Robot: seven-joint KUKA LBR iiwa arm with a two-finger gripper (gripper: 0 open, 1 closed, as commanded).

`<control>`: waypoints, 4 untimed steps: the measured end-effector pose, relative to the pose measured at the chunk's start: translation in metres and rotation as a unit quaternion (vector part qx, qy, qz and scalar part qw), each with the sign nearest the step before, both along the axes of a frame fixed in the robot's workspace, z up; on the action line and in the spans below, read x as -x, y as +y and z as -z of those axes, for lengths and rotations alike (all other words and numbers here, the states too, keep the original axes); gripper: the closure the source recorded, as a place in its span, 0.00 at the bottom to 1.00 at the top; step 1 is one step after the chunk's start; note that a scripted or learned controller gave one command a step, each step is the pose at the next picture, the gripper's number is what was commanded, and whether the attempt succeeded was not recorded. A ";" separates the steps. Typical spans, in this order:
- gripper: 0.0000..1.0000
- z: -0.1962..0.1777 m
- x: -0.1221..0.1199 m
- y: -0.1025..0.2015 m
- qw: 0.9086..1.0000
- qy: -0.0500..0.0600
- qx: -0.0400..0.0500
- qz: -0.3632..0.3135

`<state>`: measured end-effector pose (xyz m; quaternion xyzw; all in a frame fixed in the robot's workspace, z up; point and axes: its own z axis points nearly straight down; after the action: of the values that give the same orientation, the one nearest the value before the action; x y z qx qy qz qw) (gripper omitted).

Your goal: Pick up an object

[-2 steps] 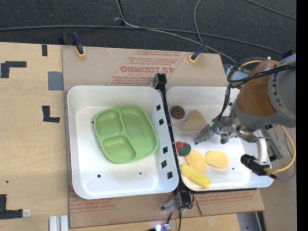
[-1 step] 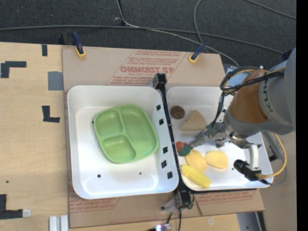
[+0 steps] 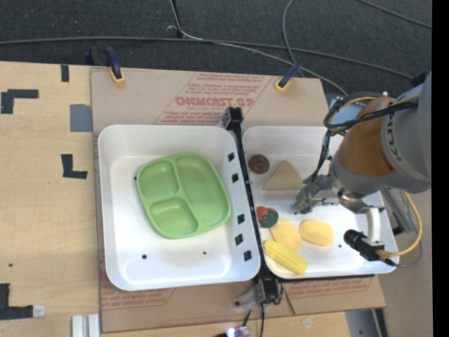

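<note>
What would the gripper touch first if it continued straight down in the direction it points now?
Probably the bare white floor of the right bin. The gripper hangs between the tan wedge and the yellow round fruit, near both. Depth is unclear from this slanted view, so it might brush either.

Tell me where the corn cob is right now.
In the camera view, the corn cob lies in the right bin, at its near edge by the divider, just below the two yellow pieces.

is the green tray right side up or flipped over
Right side up: the green tray lies flat in the left bin, its three compartments facing upward.
</note>
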<state>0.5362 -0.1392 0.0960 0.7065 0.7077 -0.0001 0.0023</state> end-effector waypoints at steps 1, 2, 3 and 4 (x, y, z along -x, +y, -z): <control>1.00 -0.042 -0.001 0.002 1.000 0.000 -0.001 0.000; 1.00 -0.088 0.003 -0.003 1.000 0.000 -0.001 0.001; 1.00 -0.112 0.002 -0.003 1.000 0.001 -0.001 0.000; 1.00 -0.124 -0.015 0.050 1.000 0.002 -0.002 -0.002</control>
<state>0.5516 -0.0894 0.2202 0.7049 0.7093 0.0005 -0.0005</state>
